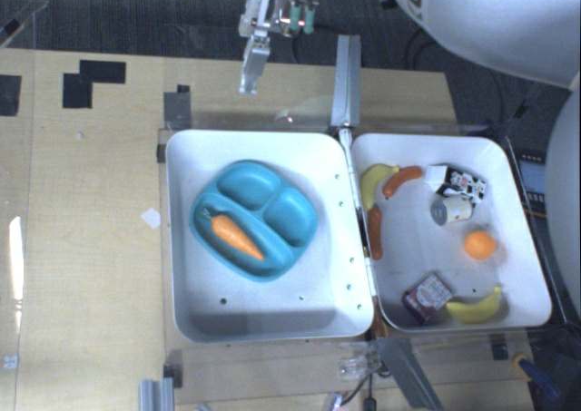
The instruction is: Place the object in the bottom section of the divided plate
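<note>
The grey arm (490,1) enters from the upper right. The left bin (186,300) holds a blue divided plate (289,210) near its centre; an orange carrot (236,236) lies in the plate's long bottom section. The right bin (531,309) carries two bananas, sausages, a cup, an orange ball and a dark packet. The gripper (252,73) hangs beyond the left bin's far edge, holding nothing; its finger spread I cannot tell.

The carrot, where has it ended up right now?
The carrot lies in the long bottom section of the blue divided plate, which sits in the left white bin. The gripper is up beyond that bin's far edge.
</note>
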Motion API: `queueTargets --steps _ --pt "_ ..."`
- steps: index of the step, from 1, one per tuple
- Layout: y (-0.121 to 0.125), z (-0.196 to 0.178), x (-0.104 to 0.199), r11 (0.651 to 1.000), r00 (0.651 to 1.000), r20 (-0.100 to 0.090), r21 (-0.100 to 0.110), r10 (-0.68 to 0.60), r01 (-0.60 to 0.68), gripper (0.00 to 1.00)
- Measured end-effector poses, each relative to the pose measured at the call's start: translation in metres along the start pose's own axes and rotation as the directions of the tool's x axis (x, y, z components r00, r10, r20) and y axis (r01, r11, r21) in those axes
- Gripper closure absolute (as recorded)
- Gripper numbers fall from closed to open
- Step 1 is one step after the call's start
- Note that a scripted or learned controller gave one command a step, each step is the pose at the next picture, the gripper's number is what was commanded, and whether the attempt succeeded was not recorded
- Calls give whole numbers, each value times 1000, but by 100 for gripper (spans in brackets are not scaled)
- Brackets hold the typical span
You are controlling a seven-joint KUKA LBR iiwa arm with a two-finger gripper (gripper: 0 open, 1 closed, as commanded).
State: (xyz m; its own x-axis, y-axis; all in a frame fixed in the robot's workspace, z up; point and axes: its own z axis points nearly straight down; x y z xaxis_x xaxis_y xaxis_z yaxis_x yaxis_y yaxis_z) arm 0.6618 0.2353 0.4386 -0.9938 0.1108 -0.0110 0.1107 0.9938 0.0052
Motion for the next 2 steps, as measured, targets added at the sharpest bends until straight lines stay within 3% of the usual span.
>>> queueTargets --steps 1,2 --pt "1 0 -2 986 986 0 0 -166 166 0" --pt "-1 0 -7 911 911 1 -1 -413 413 0"
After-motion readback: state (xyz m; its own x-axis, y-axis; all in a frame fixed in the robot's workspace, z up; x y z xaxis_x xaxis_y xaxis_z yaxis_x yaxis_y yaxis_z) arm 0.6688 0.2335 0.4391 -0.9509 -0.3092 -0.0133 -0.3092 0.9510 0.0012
